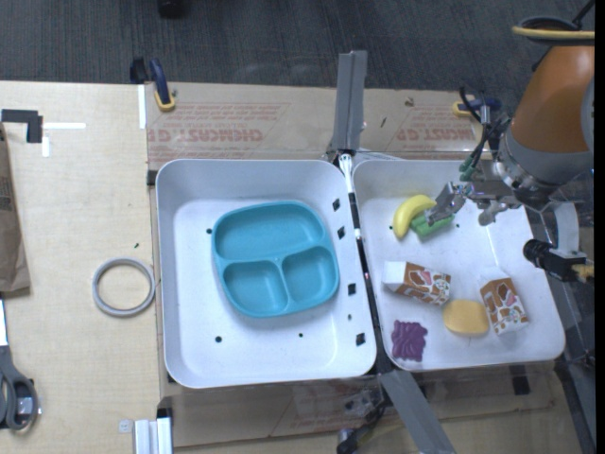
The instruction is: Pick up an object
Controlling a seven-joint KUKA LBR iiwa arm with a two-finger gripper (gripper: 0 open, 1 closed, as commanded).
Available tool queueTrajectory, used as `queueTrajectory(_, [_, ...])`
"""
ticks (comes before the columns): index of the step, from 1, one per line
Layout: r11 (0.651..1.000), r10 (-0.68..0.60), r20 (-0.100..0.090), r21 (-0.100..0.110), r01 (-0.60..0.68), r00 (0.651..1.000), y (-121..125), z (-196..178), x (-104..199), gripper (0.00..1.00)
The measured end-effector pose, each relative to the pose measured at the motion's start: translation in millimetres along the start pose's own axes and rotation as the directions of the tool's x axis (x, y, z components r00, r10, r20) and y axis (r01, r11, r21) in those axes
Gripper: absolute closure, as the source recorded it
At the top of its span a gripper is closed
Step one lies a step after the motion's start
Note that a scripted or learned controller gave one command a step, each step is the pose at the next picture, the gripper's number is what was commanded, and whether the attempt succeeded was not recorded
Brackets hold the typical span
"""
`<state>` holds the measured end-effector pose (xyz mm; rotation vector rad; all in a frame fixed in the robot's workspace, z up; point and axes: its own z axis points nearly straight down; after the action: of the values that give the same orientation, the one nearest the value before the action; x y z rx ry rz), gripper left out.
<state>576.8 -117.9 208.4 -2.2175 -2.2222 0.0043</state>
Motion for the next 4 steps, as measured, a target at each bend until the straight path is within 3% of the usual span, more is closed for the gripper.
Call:
queueTrajectory(1, [0.996,0.089,-0.002,-0.021,-0.089,0.996,-63.4,98.9,6.2,0.00])
queueTrajectory(2, [0.982,0.188,0.000,-0.002,-0.188,0.982,-99.1,13.8,-9.3,0.00])
queueTrajectory(3, [0.982,0.188,0.000,-0.001,-0.188,0.982,-99.2,13.8,-9.2,0.00])
queueTrajectory(4, [0.965,0.261,0.000,0.000,-0.261,0.965,-6.8,79.5,22.0,0.00])
